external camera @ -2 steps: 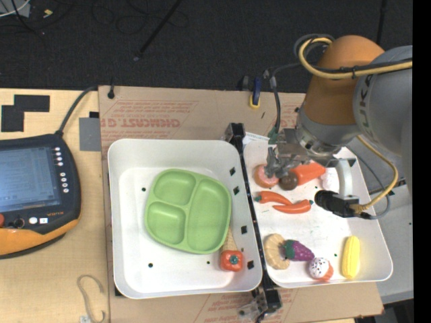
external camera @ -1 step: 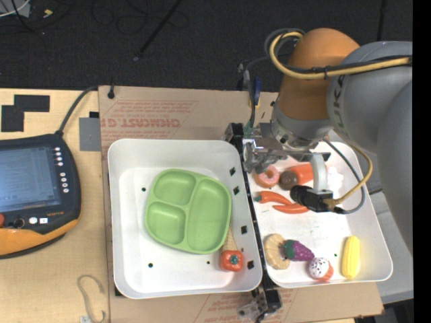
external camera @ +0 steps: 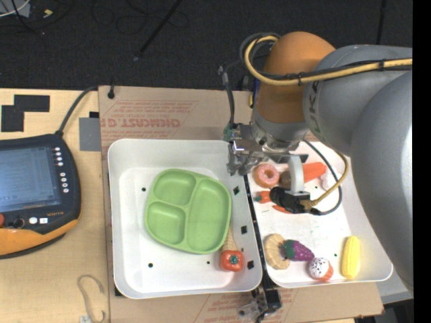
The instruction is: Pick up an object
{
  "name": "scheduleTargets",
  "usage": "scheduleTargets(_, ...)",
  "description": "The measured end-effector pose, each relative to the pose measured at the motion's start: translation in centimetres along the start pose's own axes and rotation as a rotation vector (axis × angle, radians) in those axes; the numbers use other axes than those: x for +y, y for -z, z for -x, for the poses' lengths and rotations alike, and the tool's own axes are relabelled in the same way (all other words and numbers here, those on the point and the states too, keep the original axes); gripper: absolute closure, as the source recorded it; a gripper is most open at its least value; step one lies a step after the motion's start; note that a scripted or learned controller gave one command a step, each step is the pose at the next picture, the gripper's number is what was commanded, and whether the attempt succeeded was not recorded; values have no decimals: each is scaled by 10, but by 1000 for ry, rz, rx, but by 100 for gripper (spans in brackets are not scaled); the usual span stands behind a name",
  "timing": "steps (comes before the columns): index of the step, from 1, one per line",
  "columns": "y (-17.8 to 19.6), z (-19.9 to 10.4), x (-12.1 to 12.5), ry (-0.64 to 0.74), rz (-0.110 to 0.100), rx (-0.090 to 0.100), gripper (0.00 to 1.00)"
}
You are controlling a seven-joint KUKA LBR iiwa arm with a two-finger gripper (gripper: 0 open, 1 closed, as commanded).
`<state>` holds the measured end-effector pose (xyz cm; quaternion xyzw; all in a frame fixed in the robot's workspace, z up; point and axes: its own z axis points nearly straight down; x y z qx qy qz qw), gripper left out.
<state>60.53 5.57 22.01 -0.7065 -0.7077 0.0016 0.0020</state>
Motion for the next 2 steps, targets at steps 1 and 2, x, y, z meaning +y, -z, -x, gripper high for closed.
scheduleTargets(1,1,5,-16,0,0,-2,100)
scheduleTargets(2,1,11,-2,-2,3,-2,100)
